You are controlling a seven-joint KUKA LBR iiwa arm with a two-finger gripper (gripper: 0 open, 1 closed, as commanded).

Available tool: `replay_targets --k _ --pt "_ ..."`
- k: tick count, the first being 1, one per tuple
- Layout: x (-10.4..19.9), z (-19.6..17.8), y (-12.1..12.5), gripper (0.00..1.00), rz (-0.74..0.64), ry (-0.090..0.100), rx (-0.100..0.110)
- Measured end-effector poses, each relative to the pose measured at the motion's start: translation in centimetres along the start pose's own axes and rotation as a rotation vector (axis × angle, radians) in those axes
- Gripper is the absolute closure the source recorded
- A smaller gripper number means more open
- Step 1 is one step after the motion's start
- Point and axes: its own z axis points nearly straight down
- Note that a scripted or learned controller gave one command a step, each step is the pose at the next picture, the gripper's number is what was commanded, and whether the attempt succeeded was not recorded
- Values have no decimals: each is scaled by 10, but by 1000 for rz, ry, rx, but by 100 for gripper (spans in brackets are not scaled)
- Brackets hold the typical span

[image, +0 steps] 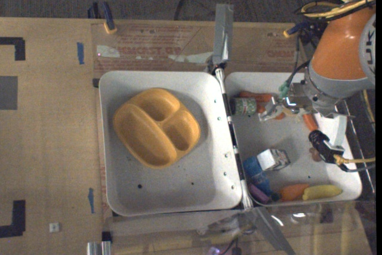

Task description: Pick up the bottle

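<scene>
— What lies at your far left?

— The left bin [119, 188], with an orange divided tray [156, 126] in it.

— And in the right bin [298, 164]?

— A small green-labelled bottle [244, 106] lies against its left wall near the top, with an orange carrot-like piece [258, 95] just above. Lower down sit a blue and silver object [268, 160], a purple piece [260, 193], and orange [293, 191] and yellow [323, 191] toy foods.

— Your fingers?

— My gripper [276, 108] hovers just right of the bottle. Spread or pressed together, I cannot tell.
</scene>
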Motion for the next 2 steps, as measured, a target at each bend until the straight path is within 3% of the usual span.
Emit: replay_targets --k 1,2 --pt "-15 70 -50 0 -363 0 0" --pt "-36 102 -65 0 -74 -1 -8"
